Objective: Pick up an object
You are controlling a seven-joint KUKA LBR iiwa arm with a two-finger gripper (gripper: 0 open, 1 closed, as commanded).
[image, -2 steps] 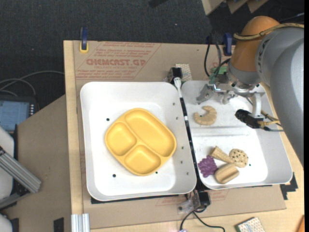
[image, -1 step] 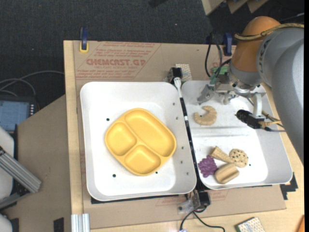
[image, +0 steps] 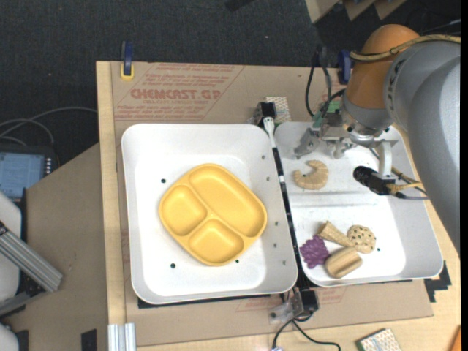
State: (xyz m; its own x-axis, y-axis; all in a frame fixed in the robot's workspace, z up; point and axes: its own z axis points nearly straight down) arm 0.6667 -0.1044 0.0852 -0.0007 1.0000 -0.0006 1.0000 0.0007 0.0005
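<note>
Nearest, a bread roll [image: 343, 262] is seen beside purple grapes [image: 314, 251]; the gripper [image: 344, 139] is poised above a croissant [image: 313, 175], its jaws' state perhaps indiscernible.

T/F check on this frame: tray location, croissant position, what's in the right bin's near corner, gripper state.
1. The yellow tray sits in the left bin. True.
2. The croissant lies inside the yellow tray. False: it lies on the floor of the right bin.
3. The purple grapes, cookie and bread roll cluster at the right bin's near end. True.
4. The gripper holds the croissant. False: it hangs above it, apart, with nothing between its fingers.
</note>
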